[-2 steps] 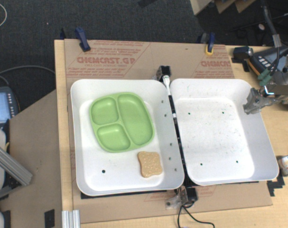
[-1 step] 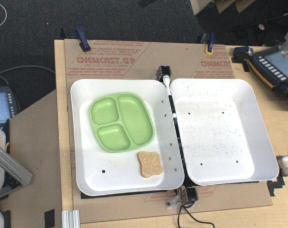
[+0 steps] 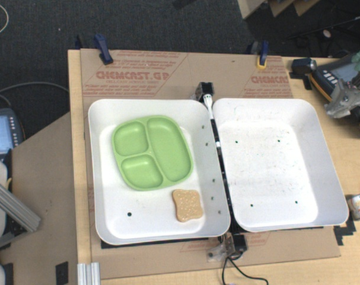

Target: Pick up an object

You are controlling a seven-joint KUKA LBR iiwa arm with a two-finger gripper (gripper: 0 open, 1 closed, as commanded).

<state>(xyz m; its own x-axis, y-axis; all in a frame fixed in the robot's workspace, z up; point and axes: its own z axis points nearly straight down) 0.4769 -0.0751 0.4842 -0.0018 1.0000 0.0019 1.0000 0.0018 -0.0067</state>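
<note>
Progress: nothing picked yet | tray (image 3: 151,153) lay in left bin (image 3: 102,171) | sponge (image 3: 187,205) just beside tray, toward bin's front rim | arm (image 3: 346,91) beyond right bin (image 3: 274,165); fingers' state unclear

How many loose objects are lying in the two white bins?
2, both in the left bin: a green divided plate in its middle, and a tan slice of toast just below the plate, near the bin's front edge. Nothing seems hidden.
</note>
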